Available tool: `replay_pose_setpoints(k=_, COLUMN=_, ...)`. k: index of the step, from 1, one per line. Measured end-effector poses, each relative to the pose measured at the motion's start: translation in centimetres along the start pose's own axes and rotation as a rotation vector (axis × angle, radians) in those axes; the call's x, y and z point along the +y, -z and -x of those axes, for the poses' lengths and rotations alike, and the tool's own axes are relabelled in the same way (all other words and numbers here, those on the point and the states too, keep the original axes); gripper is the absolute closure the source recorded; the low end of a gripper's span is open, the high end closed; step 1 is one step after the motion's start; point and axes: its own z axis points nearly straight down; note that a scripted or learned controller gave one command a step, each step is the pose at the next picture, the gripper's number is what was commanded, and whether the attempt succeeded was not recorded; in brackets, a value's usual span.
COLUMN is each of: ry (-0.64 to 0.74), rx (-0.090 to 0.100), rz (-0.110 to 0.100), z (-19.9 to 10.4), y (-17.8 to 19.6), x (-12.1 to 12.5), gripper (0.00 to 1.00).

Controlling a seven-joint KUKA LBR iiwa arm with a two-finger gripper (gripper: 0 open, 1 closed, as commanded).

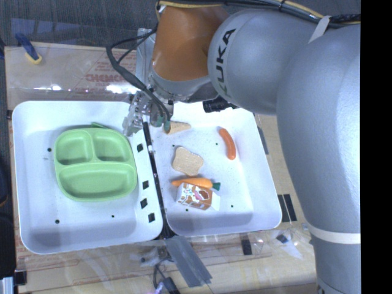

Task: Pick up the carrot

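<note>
So the gripper (142,116) is hanging over the divider between the two bins, up at the back, and honestly I can't tell how wide it's open, though nothing's visibly in it. The carrot (192,181) is in the right bin (254,210), lying flat, squeezed between the bread (187,161) and the juice box (195,196). I'd come straight down and close across its thin width so neither neighbour gets dragged along.
</note>
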Motion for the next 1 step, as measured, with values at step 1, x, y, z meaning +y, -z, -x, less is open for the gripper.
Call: replay_pose_setpoints(k=1, ry=-0.331, rx=0.001, rz=0.0, z=-0.11, y=-3.02, x=5.09, gripper=1.0)
